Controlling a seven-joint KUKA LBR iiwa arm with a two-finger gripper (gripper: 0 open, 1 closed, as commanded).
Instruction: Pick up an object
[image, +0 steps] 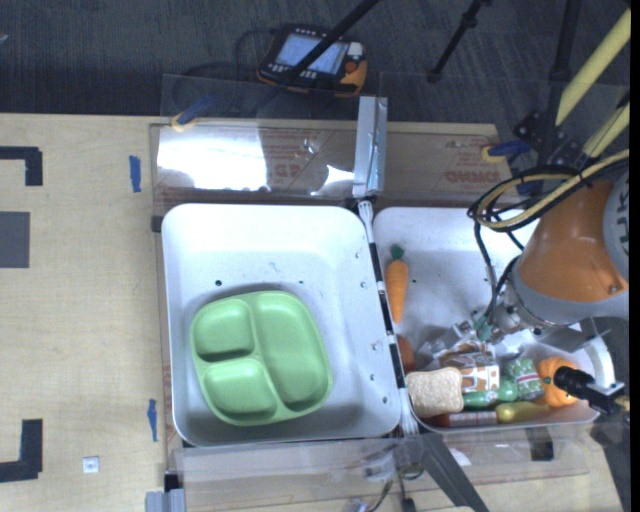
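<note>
The right bin (440, 250) holds a toy carrot (397, 285) lying along its left wall. A heap of small toy foods fills its near end: a tan bread-like piece (435, 392), a brown and white item (478, 374), a green piece (522, 376), an orange piece (553, 381) and a yellow piece (521, 410). My gripper (488, 326) hangs below the orange-banded wrist (570, 255), low over the back of that heap and to the right of the carrot. The wrist hides most of it, and I see nothing held in it.
A green three-part plate (262, 353) lies in the left bin (200, 240). A metal divider (368, 150) stands behind the wall between the bins. Black and yellow cables (520, 190) loop over the right bin's far corner. A pendant (310, 58) lies beyond the bench.
</note>
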